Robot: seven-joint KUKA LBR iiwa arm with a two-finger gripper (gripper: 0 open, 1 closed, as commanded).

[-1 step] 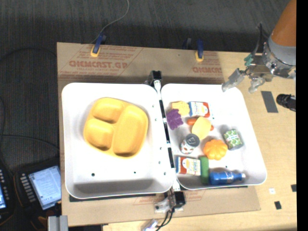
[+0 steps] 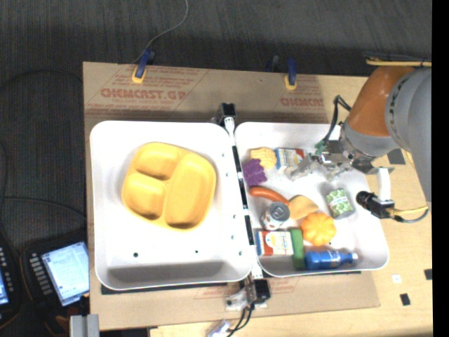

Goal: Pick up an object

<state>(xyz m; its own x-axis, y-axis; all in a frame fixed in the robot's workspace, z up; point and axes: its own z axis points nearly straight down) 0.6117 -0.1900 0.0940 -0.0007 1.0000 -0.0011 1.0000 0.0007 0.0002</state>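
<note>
Grey arm with orange band reaching in from right, hand [image 2: 306, 166] lowered, pointing left

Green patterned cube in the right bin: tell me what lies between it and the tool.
Nothing visible does. The tool hangs over the right bin, up and left of the green patterned cube, with bare white floor between them. The orange pumpkin and tan wedge lie off that line.

light: even overhead light falling brightly | glare: white bins [image 2: 112, 188] washing out | shadows: showing faint | focus: blurring slightly throughout
</note>
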